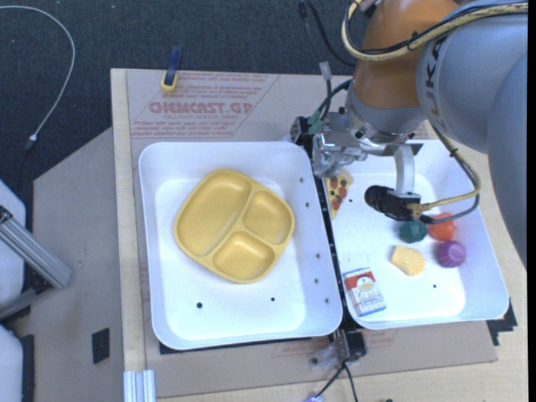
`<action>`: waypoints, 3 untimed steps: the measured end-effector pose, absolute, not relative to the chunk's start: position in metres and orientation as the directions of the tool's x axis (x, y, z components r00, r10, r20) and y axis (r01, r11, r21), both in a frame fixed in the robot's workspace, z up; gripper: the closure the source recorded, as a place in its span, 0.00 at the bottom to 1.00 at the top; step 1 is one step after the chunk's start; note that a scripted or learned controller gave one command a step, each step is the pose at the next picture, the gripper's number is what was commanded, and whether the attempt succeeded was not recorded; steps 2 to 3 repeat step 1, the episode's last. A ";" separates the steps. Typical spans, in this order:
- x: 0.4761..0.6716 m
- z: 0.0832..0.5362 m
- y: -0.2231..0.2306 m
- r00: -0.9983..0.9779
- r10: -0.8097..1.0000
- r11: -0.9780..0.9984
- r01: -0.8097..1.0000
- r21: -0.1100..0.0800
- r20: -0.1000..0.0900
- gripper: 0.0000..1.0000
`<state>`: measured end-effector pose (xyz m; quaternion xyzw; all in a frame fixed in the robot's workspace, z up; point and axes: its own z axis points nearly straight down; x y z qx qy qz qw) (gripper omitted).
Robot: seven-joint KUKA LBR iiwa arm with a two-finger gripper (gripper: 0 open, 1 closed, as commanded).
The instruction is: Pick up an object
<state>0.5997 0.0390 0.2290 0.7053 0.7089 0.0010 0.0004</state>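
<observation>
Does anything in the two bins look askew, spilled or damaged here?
The small red-and-white box lies crooked in the near left corner of the right bin, apparently riding up the sloped wall rather than lying flat. The yellow plate sits diagonally in the left bin but looks intact. Nothing looks spilled or broken.

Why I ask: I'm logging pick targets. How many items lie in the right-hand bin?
6: a pizza slice by the divider, a teal piece, an orange piece, a purple piece, a yellow piece and a small carton near the front. The arm may hide others.
</observation>
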 end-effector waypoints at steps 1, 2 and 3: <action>0.602 0.229 0.084 -0.005 1.000 0.005 1.000 0.002 0.001 1.00; 0.602 0.229 0.084 -0.005 1.000 0.005 1.000 0.002 0.001 1.00; 0.602 0.229 0.084 -0.005 1.000 0.005 1.000 0.002 0.001 1.00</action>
